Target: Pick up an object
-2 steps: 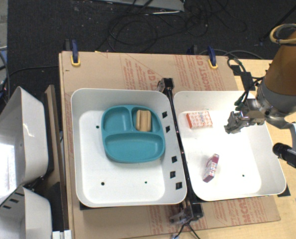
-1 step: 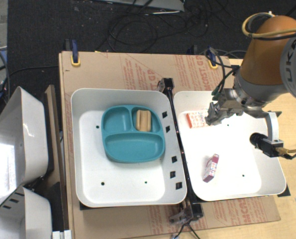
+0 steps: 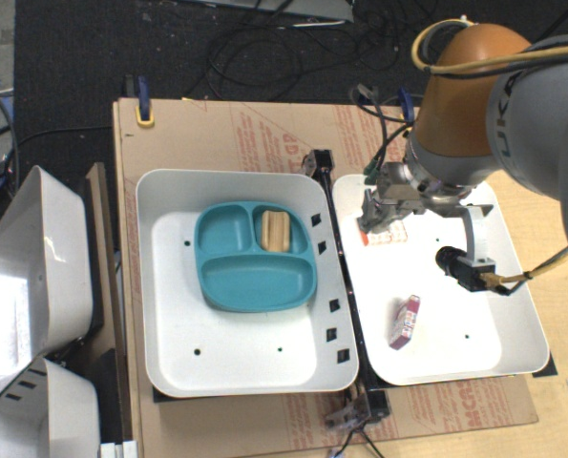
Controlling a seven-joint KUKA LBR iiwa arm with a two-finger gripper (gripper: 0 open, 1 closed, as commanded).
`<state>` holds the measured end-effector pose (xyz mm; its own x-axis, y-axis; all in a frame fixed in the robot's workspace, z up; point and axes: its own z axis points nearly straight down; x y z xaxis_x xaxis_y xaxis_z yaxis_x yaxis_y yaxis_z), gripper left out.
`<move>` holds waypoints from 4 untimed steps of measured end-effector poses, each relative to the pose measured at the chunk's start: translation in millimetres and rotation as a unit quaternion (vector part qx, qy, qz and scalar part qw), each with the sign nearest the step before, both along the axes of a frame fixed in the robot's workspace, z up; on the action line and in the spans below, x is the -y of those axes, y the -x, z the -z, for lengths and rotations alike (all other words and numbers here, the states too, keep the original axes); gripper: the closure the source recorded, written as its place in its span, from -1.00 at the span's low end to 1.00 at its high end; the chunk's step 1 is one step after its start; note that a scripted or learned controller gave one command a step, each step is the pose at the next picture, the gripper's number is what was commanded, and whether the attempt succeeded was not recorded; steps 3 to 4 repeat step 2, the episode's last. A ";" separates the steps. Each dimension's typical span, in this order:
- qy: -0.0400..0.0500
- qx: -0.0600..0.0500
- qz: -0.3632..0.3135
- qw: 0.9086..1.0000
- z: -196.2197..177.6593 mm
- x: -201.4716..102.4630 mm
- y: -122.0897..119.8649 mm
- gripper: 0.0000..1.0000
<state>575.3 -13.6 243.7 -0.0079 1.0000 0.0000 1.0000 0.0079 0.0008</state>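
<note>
A small pink and white box point(image 3: 405, 321) lies in the right bin point(image 3: 513, 342), toward its front. A flat white item with orange-red markings point(image 3: 387, 238) lies near that bin's back left corner. My gripper point(image 3: 377, 219) hangs right over this item, at its back edge, and partly hides it. In the left bin point(image 3: 169, 351) sits a teal divided plate point(image 3: 255, 284) with a tan wooden block point(image 3: 276, 230) in its back right compartment.
A black fitting on a cable point(image 3: 463, 266) hangs from the arm over the middle of the right bin. The grey and orange arm point(image 3: 474, 93) covers the bin's back right. Black clips point(image 3: 333, 305) line the wall between the bins. White tubs point(image 3: 31, 275) stand at far left.
</note>
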 end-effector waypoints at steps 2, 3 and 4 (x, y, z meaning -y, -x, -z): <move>-0.001 0.001 -0.001 1.000 2.6 -99.0 -41.3 1.00; -0.001 0.001 -0.001 1.000 2.6 -99.0 -41.3 1.00; -0.001 0.001 -0.001 1.000 2.6 -99.0 -41.3 1.00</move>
